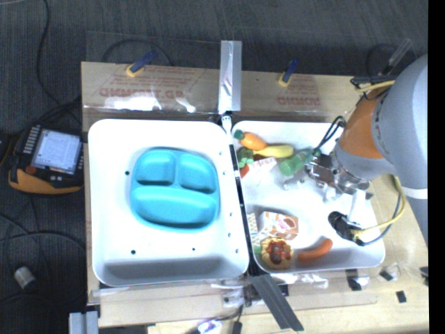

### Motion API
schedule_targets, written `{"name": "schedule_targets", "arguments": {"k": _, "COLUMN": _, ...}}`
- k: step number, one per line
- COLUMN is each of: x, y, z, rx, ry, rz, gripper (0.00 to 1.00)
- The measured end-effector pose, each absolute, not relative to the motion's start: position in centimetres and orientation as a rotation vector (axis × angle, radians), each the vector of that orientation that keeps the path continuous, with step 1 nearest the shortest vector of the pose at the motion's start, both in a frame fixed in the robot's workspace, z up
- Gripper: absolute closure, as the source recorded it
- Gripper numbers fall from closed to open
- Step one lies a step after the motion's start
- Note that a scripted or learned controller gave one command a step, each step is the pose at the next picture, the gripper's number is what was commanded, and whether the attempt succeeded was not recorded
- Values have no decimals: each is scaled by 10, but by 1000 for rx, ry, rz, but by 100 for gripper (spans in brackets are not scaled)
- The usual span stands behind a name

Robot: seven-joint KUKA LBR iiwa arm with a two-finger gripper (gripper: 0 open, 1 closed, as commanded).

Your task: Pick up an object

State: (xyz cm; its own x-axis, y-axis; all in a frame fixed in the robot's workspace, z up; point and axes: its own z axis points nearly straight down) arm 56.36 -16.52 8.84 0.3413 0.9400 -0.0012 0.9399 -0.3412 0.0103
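The pincer [306,175] hangs low in the right bin [361,256] near its far edge, beside a toy banana [276,151] and carrot [252,141] (whether its grip is apart or together, I cannot tell). A blue divided tray [175,188] fills the left bin [111,249].

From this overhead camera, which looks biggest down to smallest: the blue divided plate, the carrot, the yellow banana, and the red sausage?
1. blue divided plate, by far the largest.
2. yellow banana and red sausage, too alike to rank.
3. carrot, slightly smaller.

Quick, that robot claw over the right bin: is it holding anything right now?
Gripper: low in the right bin beside the toy food; grip cannot be told.
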Motion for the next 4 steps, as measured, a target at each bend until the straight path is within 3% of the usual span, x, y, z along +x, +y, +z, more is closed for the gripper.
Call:
{"name": "schedule_targets", "arguments": {"k": 1, "x": 559, "y": -129, "z": 173, "rx": 2376, "ry": 2058, "rz": -8, "gripper": 0}}
{"name": "schedule_targets", "arguments": {"k": 2, "x": 628, "y": -94, "z": 181, "rx": 2707, "ry": 1593, "rz": -13, "gripper": 0}}
{"name": "schedule_targets", "arguments": {"k": 3, "x": 612, "y": -99, "z": 100, "rx": 2452, "ry": 1966, "rz": -11, "gripper": 0}}
{"name": "schedule_targets", "arguments": {"k": 4, "x": 649, "y": -98, "z": 87, "rx": 2441, "ry": 1987, "rz": -16, "gripper": 0}}
